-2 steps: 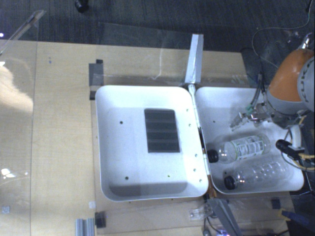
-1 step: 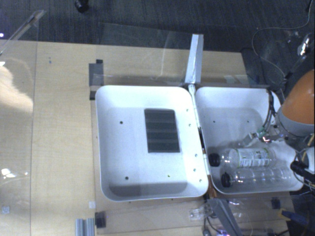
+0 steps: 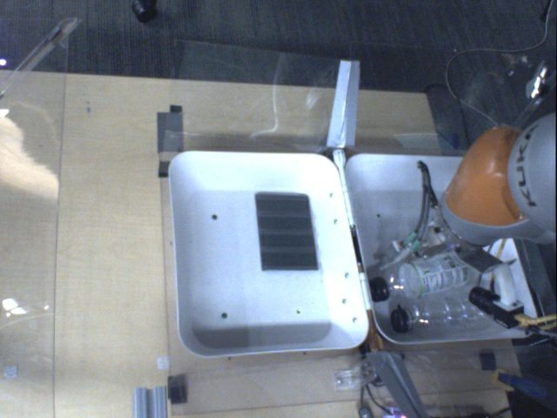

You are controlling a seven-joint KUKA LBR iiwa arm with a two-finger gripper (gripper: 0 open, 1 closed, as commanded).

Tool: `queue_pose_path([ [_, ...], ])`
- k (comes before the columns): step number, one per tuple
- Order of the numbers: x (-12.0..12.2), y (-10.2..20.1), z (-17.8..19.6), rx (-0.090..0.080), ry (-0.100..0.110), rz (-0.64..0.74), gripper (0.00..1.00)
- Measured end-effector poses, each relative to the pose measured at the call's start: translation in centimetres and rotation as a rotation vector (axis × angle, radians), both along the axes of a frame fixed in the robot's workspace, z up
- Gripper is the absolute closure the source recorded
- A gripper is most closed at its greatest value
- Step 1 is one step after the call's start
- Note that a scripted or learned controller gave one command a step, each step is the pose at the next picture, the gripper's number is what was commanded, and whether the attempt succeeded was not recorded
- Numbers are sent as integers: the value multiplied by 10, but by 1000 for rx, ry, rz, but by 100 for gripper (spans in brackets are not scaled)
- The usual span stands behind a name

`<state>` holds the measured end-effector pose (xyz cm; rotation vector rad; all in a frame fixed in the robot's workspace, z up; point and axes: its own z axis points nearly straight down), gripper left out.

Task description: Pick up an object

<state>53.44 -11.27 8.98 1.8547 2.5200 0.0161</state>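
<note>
My gripper [image 3: 416,251] hangs low in the right bin [image 3: 383,181], under the grey arm and its orange band [image 3: 479,185]. Right beneath and beside it a clear plastic bottle [image 3: 428,279] lies on its side, its black cap pointing left. A second clear bottle-like piece [image 3: 435,312], also with a black end, lies just in front of it. Whether the gripper touches either of them is hidden by the wrist. In the middle of the left bin [image 3: 191,233] a flat black ribbed rectangle [image 3: 285,231] lies far from the gripper.
A narrow rim [image 3: 352,233] divides the two bins. Pale wooden bench top [image 3: 87,233] surrounds them, with a clear sheet over its left part. Cables and brackets crowd the bench below the right bin [image 3: 392,390].
</note>
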Motion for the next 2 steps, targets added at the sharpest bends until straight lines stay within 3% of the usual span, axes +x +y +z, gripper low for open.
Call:
queue_pose_path([
  [1,33,18,0,-2,1,41,0],
  [2,108,24,-2,-2,6,126,0],
])
